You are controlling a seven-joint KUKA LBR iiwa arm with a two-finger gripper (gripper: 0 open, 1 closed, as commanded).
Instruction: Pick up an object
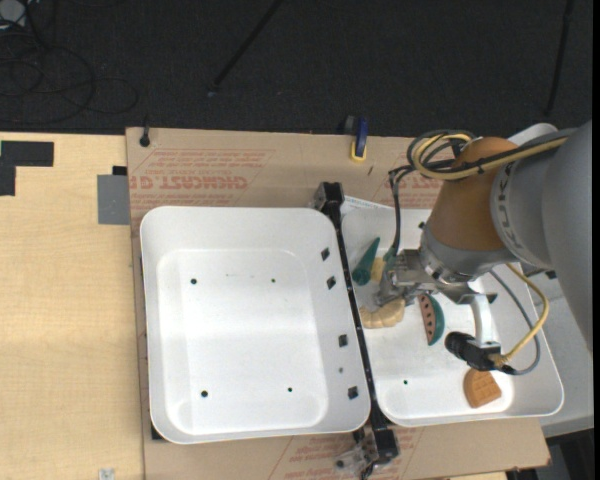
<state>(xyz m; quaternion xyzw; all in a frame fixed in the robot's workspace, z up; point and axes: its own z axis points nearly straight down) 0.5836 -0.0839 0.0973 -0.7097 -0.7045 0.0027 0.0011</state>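
Toys are lying in the right bin [540, 400], on the right side of the picture. The gripper [398, 286] is hanging low over a tan piece [384, 315] near the bin's left wall; its grip cannot be made out. A green piece [365, 258] is lying just above, a slice with seeds [432, 320] beside it, and an orange chunk [483, 388] is sitting lower right. The left bin [165, 368] is sitting beside it.

Glossy white plastic bins [235, 258], matt cardboard base [240, 168]
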